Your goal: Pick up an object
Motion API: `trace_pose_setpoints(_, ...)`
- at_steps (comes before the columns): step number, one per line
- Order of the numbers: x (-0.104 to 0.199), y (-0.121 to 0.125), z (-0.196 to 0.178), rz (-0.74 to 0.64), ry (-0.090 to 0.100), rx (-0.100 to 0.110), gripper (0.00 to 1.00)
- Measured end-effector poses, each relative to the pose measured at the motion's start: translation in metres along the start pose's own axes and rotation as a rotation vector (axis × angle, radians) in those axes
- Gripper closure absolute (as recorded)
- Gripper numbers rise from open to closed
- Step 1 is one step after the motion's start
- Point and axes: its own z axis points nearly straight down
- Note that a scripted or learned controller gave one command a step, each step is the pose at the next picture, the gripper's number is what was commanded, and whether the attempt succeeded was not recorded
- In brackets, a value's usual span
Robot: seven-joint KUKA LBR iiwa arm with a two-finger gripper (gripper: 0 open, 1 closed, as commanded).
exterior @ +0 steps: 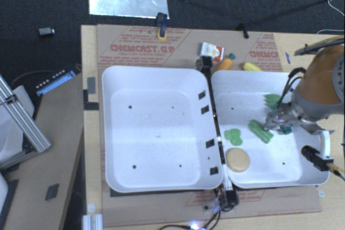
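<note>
**Gripper low in the right-hand bin, beside a green stick**

Over the right shallow white bin [259, 89], the grey arm with its orange band [323, 81] reaches in and sets the two-finger gripper [277, 122] down near the bin floor. Just beside its tip lies a long green ridged plastic piece [260, 131], tilted; whether the two touch cannot be told, nor how the gripper is set. A second leafy green piece [272, 98] lies further back. Near the divider sit a flat round green piece [233, 136] and a tan round bun-like object [237, 159]. To the left stands the other white bin [156, 78].
</note>
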Motion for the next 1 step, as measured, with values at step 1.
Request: trace_pose_setpoints(1,0.0370,-0.0187,-0.2231,-0.007,0.003,-0.004,1.00)
